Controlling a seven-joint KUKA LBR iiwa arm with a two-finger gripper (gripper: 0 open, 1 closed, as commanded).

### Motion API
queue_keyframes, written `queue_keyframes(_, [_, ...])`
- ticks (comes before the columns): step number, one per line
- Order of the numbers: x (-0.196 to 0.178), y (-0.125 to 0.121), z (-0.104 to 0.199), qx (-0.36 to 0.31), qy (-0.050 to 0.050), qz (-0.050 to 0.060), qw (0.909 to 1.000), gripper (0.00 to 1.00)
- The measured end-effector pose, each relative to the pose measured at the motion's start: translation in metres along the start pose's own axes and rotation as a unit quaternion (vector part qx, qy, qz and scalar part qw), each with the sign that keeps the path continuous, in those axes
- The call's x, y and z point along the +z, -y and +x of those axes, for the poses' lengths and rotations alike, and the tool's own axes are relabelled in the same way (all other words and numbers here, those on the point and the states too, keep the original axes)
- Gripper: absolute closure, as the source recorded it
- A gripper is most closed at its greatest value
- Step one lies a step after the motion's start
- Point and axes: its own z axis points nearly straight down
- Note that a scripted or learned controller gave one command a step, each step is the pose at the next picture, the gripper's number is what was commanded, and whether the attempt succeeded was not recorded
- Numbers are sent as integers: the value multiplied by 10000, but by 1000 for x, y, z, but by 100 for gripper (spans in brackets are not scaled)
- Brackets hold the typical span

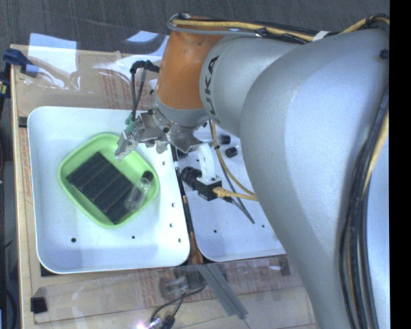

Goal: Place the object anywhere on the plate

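Just below and left of your hand (128, 142), whose grip I cannot make out, the dark ribbed slab (99, 177) lies on the green plate (75, 162); likely stiff and light, best pinched across its narrow edges.

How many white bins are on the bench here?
2. The left bin holds the green plate with a dark ridged object. The right bin is partly covered by the arm.

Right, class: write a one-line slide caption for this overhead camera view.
The gripper hovers over the green plate's upper edge; a dark ridged object lies on the plate in the left white bin.
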Motion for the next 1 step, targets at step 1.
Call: queue_keyframes(1, [-63, 19, -52, -187, -4, -14, 9998, 0])
